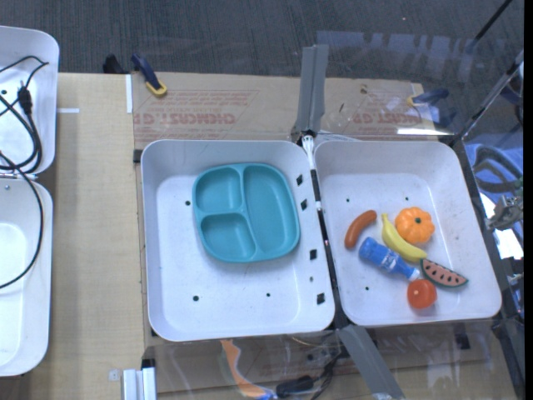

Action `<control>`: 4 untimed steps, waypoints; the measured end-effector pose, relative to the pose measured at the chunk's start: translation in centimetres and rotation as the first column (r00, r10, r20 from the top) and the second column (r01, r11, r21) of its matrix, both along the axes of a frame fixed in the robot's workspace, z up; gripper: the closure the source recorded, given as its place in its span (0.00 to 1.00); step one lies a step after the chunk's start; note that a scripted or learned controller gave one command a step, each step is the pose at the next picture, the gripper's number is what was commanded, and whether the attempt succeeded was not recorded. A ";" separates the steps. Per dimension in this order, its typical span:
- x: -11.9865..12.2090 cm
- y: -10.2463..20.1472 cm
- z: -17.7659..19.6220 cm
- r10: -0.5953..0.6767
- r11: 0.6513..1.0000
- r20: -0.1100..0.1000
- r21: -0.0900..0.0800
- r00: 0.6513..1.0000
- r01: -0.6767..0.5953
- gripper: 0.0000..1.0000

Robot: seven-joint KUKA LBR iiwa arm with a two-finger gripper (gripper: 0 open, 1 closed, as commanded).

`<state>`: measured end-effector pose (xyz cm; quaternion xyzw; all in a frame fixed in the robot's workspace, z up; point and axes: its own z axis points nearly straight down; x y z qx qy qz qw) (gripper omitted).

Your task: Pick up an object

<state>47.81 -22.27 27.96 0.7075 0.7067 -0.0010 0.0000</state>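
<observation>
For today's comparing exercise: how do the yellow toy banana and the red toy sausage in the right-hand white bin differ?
Colour: the yellow toy banana is yellow with a dark tip, while the red toy sausage is orange-red all over. Shape: the banana curves and tapers, the sausage is blunt and rounded at both ends. Size: the banana looks longer than the sausage. Both lie flat on the floor of the right-hand white bin, side by side.

The two bins [158,248] are white. The left one holds a teal divided plate [246,212]. In the right one lie a reddish-orange sausage [360,227], a yellow banana [401,239], an orange pumpkin [415,224], a blue bottle [388,261], a red tomato [421,294], and a watermelon slice [443,273], red with dark seeds and a green rind. The worktop [92,223] is tan.
</observation>
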 end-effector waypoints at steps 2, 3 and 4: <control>0.0 1.1 -0.4 0.001 1.000 0.000 0.000 1.000 -0.001 1.00; 5.3 7.5 -4.8 0.002 1.000 -0.003 0.001 1.000 -0.002 1.00; 2.7 0.0 0.5 0.001 1.000 0.000 0.000 1.000 -0.001 1.00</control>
